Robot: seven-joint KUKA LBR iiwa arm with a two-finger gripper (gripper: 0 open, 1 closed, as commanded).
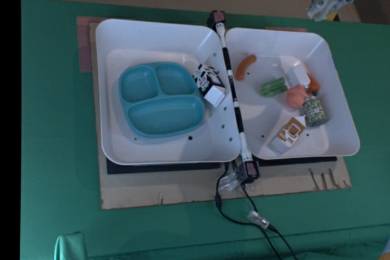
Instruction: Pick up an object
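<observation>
In the left bin (109,39) a divided plate (161,99) lies, a carton (209,85) at its right; my gripper (322,6) hangs behind the right bin (329,52).

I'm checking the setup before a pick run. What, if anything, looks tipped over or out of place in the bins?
Two things: the black-and-white carton lies tipped against the blue divided plate, and the small can lies on its side in the right bin.

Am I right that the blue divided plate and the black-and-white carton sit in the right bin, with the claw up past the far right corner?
Not quite. The camera view shows the blue divided plate and the black-and-white carton in the left bin, not the right one. The claw is indeed up past the far right corner.
</observation>
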